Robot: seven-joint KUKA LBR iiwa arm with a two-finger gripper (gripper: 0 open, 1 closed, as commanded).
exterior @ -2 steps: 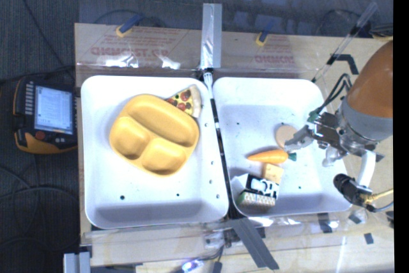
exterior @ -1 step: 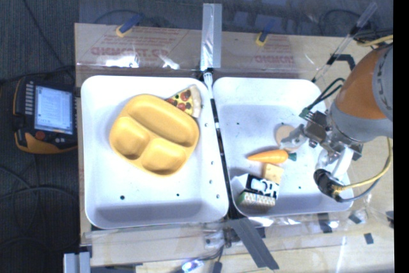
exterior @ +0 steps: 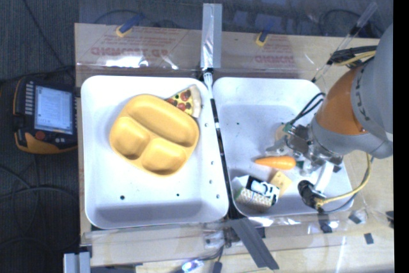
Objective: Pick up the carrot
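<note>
Camera view: claw [exterior: 300, 149] low in right bin [exterior: 255, 93], right beside carrot's [exterior: 276, 163] thick end; grip state and any hold cannot be told. Carrot lies flat near bin's front edge, just above small boxes [exterior: 259, 192]. Risk: slanted approach nudges carrot, rolls it toward boxes, claw closes on nothing. Arm [exterior: 358, 105] reaches in from bench's right edge, wrist bent down. Yellow tray [exterior: 153, 134] in left bin.

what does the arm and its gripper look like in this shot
The arm is bulky and rounded, grey, with an orange band above the wrist. The gripper is a cluster of grey and silvery metal parts. Thin dark cables loop along the wrist, and a yellowish cable curves below it.
</note>
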